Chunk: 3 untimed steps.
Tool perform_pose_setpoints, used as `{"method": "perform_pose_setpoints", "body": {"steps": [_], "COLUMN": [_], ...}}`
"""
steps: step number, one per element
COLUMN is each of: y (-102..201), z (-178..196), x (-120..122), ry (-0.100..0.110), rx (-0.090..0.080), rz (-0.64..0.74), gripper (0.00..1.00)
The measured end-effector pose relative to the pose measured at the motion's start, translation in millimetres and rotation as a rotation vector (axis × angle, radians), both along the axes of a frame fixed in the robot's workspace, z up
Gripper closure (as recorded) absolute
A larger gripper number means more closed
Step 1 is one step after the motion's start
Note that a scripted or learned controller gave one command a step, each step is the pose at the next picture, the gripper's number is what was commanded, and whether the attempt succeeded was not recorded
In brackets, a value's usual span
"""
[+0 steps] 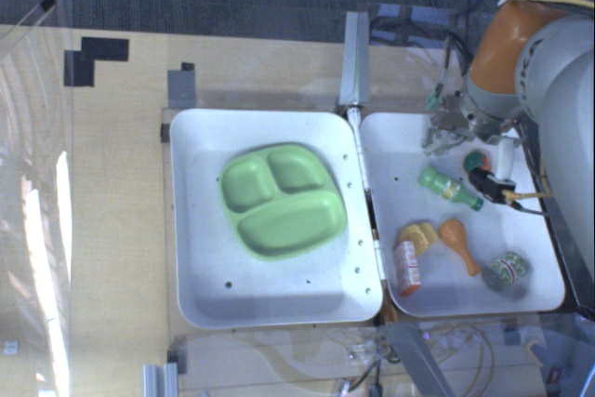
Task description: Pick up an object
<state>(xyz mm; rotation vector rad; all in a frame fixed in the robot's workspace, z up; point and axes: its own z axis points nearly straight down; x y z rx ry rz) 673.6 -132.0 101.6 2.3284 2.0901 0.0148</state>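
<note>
My gripper (444, 137) hangs over the far part of the right bin (390, 137), just above and behind a green bottle (450, 188) that lies on its side. Nothing shows between the fingers. Nearer the front lie a red and white can (407, 266), a small yellow item (421, 235), an orange drumstick-shaped toy (459, 244) and a green patterned can (508, 271). A small green and black object (478, 162) sits at the bin's right, partly under the arm.
The left bin (200, 288) holds a green divided plate (283, 199). A metal post (354, 60) stands behind the wall between the bins. Cables (502, 186) trail from the arm over the right bin's right side.
</note>
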Motion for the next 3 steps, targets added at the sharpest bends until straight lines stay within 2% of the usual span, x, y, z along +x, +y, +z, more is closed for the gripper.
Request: {"method": "perform_pose_setpoints", "body": {"steps": [1,2,3], "y": [0,-29,36], "z": [0,-13,-12], "x": [0,-61,-110], "ry": [0.0,0.006,0.005], "rx": [0.0,0.001,0.004], "rz": [0.0,-0.005,0.026], "gripper": [0.0,0.0,0.0]}}
